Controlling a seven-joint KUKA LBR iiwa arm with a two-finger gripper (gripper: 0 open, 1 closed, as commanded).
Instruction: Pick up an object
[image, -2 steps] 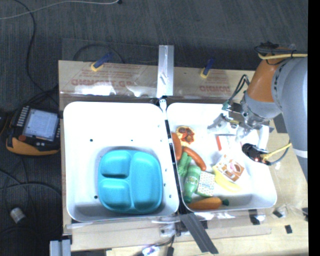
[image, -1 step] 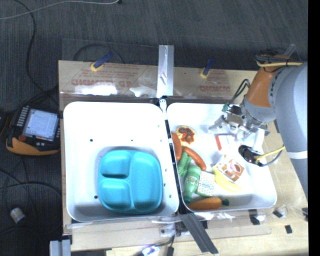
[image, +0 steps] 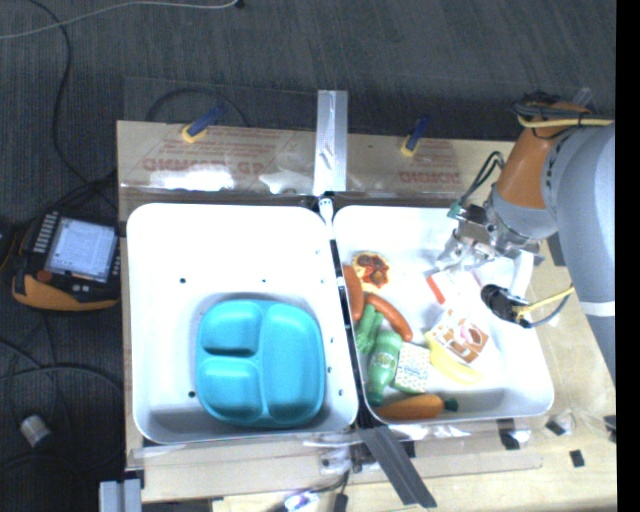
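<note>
Blue tray (image: 261, 362) in left bin (image: 165, 235), toy food (image: 385, 345) in right bin (image: 520, 375) — jaws unreadable

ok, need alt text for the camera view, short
The grey arm's gripper hangs over the right white bin, above a heap of toy food: a carrot, a green bottle and a hot dog. The left white bin holds a blue divided tray.
</note>
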